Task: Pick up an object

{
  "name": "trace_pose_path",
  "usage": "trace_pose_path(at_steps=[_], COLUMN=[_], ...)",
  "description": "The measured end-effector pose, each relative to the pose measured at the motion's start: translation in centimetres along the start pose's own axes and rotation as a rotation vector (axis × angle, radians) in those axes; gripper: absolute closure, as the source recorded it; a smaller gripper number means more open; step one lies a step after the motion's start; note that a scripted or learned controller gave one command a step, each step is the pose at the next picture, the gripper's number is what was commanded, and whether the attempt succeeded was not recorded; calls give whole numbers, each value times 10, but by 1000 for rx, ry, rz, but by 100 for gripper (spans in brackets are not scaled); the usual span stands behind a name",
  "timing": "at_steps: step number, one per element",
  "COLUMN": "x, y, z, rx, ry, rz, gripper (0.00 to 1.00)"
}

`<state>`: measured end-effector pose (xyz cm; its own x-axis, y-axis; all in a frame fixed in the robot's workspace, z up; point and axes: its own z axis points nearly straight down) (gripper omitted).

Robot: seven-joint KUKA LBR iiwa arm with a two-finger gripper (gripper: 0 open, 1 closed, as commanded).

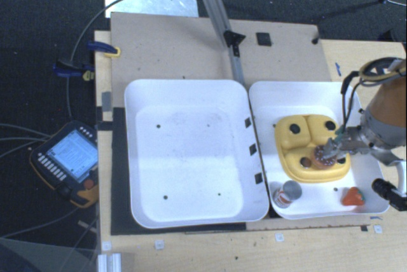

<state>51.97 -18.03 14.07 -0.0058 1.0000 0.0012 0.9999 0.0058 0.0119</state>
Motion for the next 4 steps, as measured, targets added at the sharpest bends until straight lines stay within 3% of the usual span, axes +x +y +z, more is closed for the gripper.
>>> trace_pose_path(at_steps=[2, 3, 4], x=[-8, -7, 41], y=[5, 7, 11], z=[-86, -95, -85], rx=[7, 9, 10], ry=[-3, -2, 0], rz=[0, -1, -4], gripper=[100, 100, 100])
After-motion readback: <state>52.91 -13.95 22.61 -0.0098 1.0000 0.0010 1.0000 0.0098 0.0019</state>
